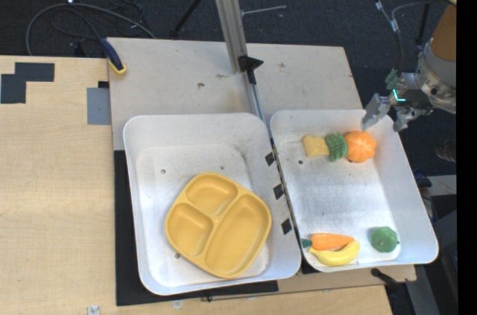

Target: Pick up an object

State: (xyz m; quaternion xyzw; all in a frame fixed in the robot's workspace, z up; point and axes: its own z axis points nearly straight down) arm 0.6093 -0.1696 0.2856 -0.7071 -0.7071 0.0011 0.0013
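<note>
From the camera view, the arm enters at the upper right of the frame, and its gripper (387,109) hangs over the top right rim of the right bin (406,179). The jaws stand apart with nothing between them, one finger on each side of a small green light.

Just below and left of the gripper, near the top of the right bin, lies a row of three toys touching one another: a pale yellow block (315,147), a green broccoli-like piece (337,146) and an orange fruit (361,147). The orange fruit is the nearest candidate for a pick. It looks like light, hard plastic, smooth and round, so it would likely slip or roll; a grip across its widest part seems best.

At the bottom of the same bin sit a toy carrot (331,240) resting on a toy banana (337,255), and a green round fruit (384,239) well apart to their right.

The left bin (141,157) holds a yellow divided plate (218,223). Both bins rest on the worktop (179,75).
</note>
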